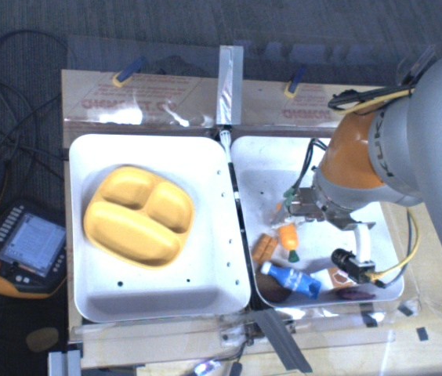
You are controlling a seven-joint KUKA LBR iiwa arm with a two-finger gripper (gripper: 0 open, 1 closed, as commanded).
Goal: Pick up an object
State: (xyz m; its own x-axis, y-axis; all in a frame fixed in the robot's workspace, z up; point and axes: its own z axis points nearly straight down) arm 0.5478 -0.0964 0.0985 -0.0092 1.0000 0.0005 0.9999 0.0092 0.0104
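Note:
My gripper (298, 207) hangs low over the middle of the right bin (262, 171), below the orange band of the wrist. Just under it and slightly to the left lies a small orange bottle-like object with a green tip (288, 236). Left of that rests a pair of small orange-brown pieces (263, 247). A blue bottle with a white cap (293, 281) lies along the bin's front, with a dark brown lump (276, 294) at its near side. I see nothing held in the gripper.
A large yellow loaf-shaped object (138, 214) takes up most of the left bin (158, 300). A brown block (338, 276) and a purple piece (354, 294) lie in the right bin's front right corner. The ridge between the bins runs close to the gripper's left.

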